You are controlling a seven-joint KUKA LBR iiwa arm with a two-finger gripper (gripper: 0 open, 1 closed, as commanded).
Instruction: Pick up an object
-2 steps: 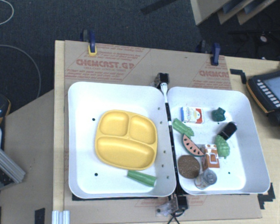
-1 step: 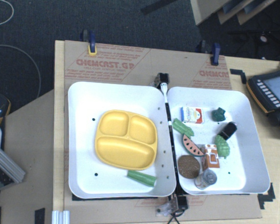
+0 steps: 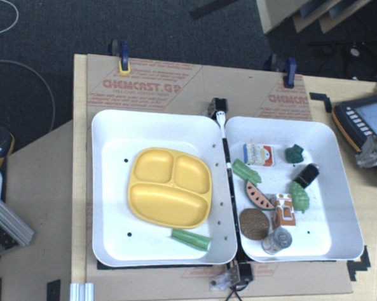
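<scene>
Yellow tray (image 3: 170, 188) beside green pickle (image 3: 190, 238), left bin (image 3: 104, 173), claw state unknowable

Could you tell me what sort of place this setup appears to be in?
Probably a robotics lab bench: two white bins sit on a clamped board, one holding a yellow divided plate, the other toy food, with a pendant-like controller alongside.

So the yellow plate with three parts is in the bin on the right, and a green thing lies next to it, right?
Not quite. The camera view shows the yellow plate in the left bin, not the right one. The rest holds: it has three parts, and a green thing lies beside it, just by its near edge.
</scene>
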